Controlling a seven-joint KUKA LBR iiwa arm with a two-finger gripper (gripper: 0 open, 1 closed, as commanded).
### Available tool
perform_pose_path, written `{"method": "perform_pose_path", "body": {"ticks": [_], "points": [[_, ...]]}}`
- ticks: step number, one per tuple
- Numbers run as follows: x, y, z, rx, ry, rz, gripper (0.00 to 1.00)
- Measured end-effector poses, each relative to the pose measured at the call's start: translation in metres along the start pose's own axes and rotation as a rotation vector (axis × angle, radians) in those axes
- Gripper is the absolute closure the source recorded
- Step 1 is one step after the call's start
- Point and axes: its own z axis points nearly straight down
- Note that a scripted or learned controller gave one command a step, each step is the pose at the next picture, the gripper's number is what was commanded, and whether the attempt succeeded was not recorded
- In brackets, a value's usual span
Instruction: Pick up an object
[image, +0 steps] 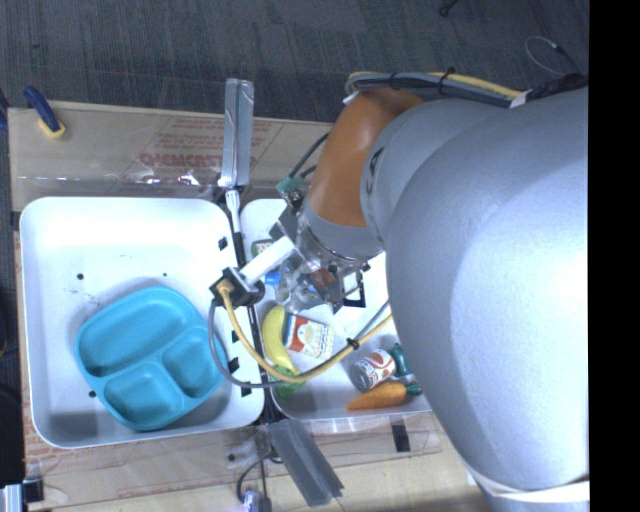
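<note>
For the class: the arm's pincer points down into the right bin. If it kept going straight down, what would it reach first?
Most likely the banana or the small carton beside it, both just below the pincer in the right bin. Depth is unclear from this slanted view.

The grey arm (480, 290) reaches in from the right, wrist angled downward. The gripper (300, 280) points down.

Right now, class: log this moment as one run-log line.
arm: over right bin | hand: above banana | held: unclear | left bin: blue tray
</note>
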Motion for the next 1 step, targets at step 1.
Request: {"method": "perform_pose_path", "body": {"ticks": [1], "points": [[0.0113, -0.0430, -0.0125, -0.004, 0.004, 0.096, 1.00]]}}
